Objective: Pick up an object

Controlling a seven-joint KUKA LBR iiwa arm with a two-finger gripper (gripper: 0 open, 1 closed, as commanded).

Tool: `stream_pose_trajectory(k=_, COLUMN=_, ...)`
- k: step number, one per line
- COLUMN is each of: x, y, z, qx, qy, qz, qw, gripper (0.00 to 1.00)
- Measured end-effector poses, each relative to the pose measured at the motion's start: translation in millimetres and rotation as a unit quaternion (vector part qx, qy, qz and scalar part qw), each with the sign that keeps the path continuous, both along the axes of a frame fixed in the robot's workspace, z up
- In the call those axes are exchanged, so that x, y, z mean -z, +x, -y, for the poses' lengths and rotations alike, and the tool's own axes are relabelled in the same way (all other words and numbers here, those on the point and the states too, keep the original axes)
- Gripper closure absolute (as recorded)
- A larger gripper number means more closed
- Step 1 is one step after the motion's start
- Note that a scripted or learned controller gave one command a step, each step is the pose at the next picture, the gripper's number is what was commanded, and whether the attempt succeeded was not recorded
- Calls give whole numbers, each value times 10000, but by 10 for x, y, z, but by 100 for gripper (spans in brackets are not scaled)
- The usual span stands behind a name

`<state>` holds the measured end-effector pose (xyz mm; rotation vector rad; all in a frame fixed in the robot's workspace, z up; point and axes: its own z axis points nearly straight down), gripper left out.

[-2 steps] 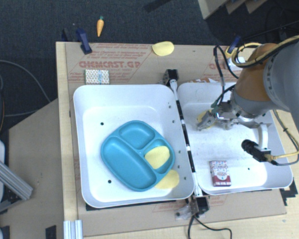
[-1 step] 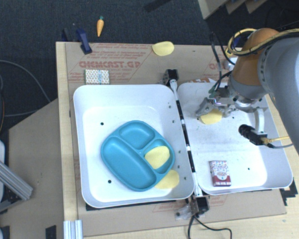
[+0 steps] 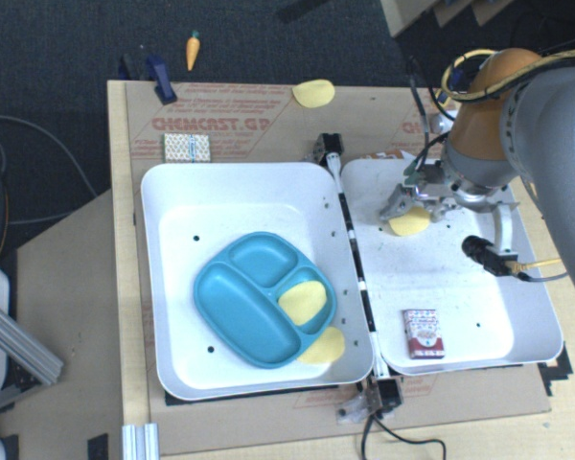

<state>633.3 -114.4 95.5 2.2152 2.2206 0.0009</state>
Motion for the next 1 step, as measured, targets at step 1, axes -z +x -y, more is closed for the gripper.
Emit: stream_pose_trajectory(k=1, x=-902, y=-496, z=-637, qx=1, qy=22, qz=-13, qw=10000, gripper=100)
